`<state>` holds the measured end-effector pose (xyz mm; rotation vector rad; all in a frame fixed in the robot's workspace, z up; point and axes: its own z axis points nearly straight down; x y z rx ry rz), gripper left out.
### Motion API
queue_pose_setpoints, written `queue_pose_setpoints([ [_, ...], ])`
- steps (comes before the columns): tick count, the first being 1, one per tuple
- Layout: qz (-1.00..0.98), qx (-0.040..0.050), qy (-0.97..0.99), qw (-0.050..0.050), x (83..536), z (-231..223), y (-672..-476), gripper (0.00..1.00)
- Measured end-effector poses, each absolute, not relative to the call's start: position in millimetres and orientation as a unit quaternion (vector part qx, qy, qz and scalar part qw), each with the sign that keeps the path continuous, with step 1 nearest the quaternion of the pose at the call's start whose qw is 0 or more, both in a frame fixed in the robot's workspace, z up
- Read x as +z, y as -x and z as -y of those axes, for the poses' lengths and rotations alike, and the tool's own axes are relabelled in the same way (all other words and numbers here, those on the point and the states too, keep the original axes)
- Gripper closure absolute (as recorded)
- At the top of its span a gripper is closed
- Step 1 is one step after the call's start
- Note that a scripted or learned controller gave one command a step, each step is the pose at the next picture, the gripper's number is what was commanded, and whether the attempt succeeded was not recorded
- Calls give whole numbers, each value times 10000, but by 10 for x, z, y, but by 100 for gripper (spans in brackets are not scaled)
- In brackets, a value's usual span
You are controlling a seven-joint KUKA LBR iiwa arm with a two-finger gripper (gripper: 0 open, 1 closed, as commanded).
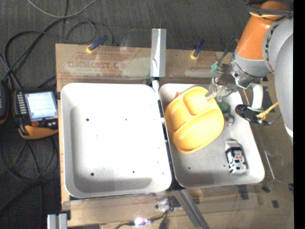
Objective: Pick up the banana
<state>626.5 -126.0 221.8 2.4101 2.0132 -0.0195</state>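
Banana is hard to make out for sure. The one yellow thing is a big lumpy yellow shape in the right bin, near the wall next to the left bin. The banana may be tucked under it or beside it. The gripper hangs over the top right edge of the yellow shape, and it is too blurry to tell if it is open or closed. A small black and white toy lies nearby. A banana is likely light, smooth and a bit slippery, so grabbing it across the middle seems best
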Motion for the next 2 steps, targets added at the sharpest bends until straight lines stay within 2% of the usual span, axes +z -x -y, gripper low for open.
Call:
queue_pose_setpoints([
  [1, -4756, 4, -8796, 139, 2353, 850, -6070, 100],
  [2, -4917, -12, -8707, 147, 2217, 958, -6498, 100],
])
